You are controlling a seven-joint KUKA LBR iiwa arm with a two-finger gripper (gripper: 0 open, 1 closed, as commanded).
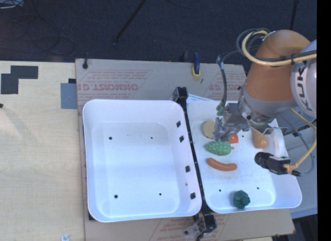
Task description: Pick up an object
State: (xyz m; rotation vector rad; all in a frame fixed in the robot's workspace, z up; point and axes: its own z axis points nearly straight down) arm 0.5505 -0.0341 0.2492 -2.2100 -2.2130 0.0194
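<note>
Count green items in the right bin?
2: a light green bumpy piece just below the tool, and a dark green lump near the front edge. The arm may hide more.

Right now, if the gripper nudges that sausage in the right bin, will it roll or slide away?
The sausage is a smooth, rounded cylinder lying flat, so it may roll sideways under a push. Its glossy skin suggests it could slip between fingers. Bare bin floor lies around it, so it could travel freely.

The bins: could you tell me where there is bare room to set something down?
The left bin has its whole floor free. In the right bin, only the near strip between sausage and broccoli is free; around the gripper it is crowded.
</note>
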